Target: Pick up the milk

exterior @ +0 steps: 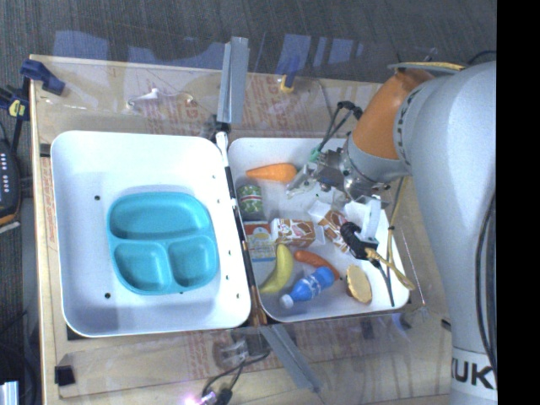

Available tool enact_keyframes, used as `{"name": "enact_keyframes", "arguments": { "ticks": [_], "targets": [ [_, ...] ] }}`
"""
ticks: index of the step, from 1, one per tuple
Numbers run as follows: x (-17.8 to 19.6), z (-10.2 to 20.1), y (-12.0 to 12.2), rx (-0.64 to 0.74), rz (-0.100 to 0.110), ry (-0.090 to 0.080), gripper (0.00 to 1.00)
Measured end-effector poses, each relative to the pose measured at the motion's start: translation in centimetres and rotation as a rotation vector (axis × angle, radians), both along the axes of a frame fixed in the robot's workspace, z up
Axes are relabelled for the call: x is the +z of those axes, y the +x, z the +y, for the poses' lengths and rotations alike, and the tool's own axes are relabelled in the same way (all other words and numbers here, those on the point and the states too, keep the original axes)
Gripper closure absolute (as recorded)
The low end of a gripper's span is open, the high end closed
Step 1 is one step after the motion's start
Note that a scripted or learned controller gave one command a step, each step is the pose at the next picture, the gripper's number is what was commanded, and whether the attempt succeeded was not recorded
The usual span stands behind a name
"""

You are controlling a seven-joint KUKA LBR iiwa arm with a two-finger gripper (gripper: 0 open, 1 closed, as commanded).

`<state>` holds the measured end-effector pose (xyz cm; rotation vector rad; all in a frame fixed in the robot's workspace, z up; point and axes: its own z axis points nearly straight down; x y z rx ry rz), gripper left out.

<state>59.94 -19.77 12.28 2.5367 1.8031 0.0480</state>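
My bench (126, 91) is a pale, tan board with faded reddish print on its surface, seen at a slant from above. Two shallow white plastic bins rest directly on it, side by side and touching along their inner edges. The left bin (76, 163) sits toward the board's left side; the right bin (253, 148) lies under my reach. A grey metal bar (232, 78) stands on the board's far part, above the seam between the bins.
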Motion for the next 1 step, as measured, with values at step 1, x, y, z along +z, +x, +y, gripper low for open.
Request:
{"name": "enact_keyframes", "arguments": {
  "ticks": [1],
  "targets": [
    [-0.85,-0.45,-5.24,-0.094,0.017,0.0,0.0]
  ]
}}
